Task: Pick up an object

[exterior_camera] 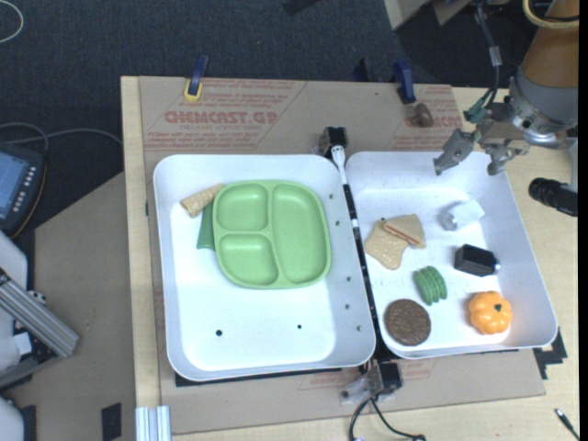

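Note:
The right bin holds a tan sandwich piece, a small white-grey object, a black block, a green ridged pickle, a brown round patty and an orange pumpkin. My gripper hangs above the bin's far right corner with its two fingers spread and nothing between them. It is well clear of all the objects, nearest to the white-grey one.
The left bin carries a green divided plate, with a tan bread piece and a green scrap at its left edge. A black divider runs between the bins. Clamps hold the cardboard at the back.

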Controlling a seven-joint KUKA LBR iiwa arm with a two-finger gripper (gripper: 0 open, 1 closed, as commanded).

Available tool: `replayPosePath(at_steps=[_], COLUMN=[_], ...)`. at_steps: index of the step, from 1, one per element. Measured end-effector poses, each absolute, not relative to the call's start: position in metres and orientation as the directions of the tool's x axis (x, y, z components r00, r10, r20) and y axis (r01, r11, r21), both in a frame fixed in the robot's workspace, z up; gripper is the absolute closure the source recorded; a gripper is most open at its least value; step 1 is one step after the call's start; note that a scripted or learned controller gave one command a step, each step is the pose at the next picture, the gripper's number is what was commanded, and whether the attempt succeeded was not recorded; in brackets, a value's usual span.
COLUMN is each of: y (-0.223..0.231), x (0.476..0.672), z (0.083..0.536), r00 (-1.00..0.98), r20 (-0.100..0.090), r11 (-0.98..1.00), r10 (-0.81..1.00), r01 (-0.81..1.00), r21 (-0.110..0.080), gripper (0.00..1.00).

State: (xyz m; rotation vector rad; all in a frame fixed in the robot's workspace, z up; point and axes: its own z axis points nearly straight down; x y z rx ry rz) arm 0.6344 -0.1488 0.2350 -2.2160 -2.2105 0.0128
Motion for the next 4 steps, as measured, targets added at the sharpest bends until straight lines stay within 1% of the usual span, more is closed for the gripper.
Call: replayPosePath(at_steps=[1, 2, 3, 4], y=[-0.149, -0.156, -0.159, -0.159], x=[0.637, 0.63, 0.639, 0.643], z=[0.243, 0.188, 0.138, 0.093], r00=[0.0, 0.001, -0.001, -0.003], r20=[0.0, 0.001, 0.001, -0.005], r11=[0.0, -0.001, 0.001, 0.003], r10=[1.0, 1.0, 1.0, 1.0], r01=[1.0, 1.0, 1.0, 1.0], r21=[-0.001, -0.006, -0.006, 0.014], gripper=[0.0, 0.0, 0.0, 0.0])
